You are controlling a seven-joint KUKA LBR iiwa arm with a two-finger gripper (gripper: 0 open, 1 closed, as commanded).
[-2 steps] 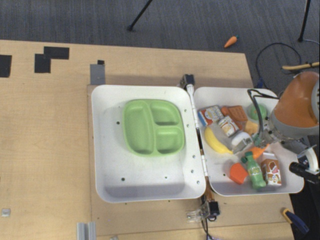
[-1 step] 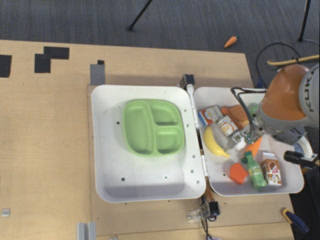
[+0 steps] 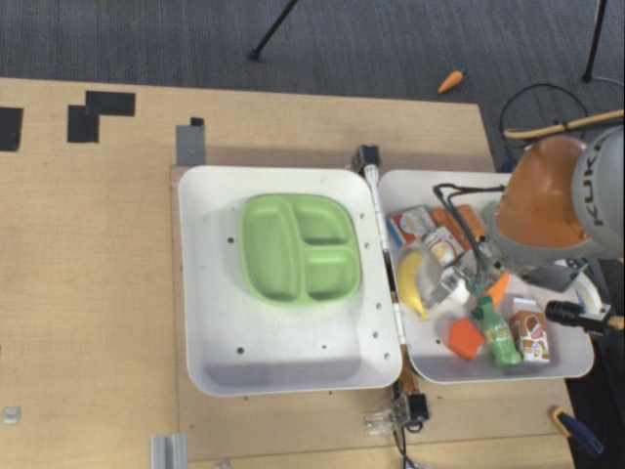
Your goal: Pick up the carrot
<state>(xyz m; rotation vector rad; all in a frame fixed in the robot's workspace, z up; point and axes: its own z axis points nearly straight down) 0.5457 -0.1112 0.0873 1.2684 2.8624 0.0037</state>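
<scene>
Two white bins side by side on the desk [image 3: 88, 262]. Left bin [image 3: 210, 291] holding a green sectioned plate [image 3: 298, 249], lying flat near its middle. Right bin [image 3: 566, 360] crowded: banana [image 3: 408, 283] along the left wall, orange block [image 3: 466, 339] near the front, green bottle [image 3: 498, 335] just beside it, small carton [image 3: 530, 338] to the bottle's right, mixed packets [image 3: 420, 225] toward the back. Grey arm with orange band [image 3: 542, 198] reaching in from the right, over the right bin. Claw [image 3: 467, 279] low among the clutter, between banana and bottle; spread of claw not readable, cannot tell. Carrot [image 3: 497, 286] in the right bin, a short orange sliver showing just beside the claw, above the green bottle, partly hidden by the wrist. Second small orange object [image 3: 449, 81] off the desk, on the grey carpet [image 3: 146, 18] behind.
</scene>
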